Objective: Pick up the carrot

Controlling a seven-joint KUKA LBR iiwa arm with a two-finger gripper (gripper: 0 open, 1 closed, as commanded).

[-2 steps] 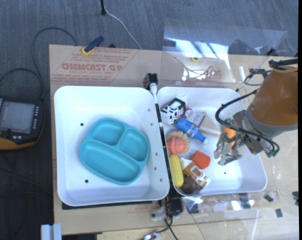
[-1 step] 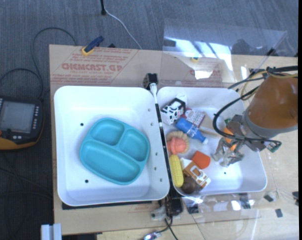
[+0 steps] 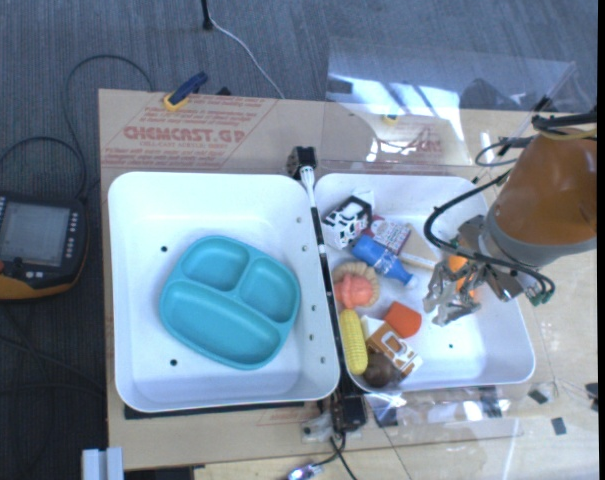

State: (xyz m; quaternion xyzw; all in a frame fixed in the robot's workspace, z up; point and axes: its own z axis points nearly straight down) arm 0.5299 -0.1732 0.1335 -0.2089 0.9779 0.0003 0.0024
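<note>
In the right bin (image 3: 502, 360), my gripper (image 3: 450, 306) points down over the bin's right half, below the arm's orange band (image 3: 552, 193). A small orange carrot (image 3: 463, 277) shows between the grey fingers, and the gripper is shut on it. The carrot is mostly hidden by the fingers, with only short orange bits visible. I cannot tell whether it is lifted clear of the bin floor.
Left of the gripper lie a red-orange block (image 3: 403, 319), a corn cob (image 3: 353, 340), a pink peach (image 3: 355, 290), a blue bottle (image 3: 382, 258), a black-and-white toy (image 3: 347, 221) and a brown item (image 3: 382, 365). The left bin (image 3: 132, 268) holds a teal divided plate (image 3: 232, 300).
</note>
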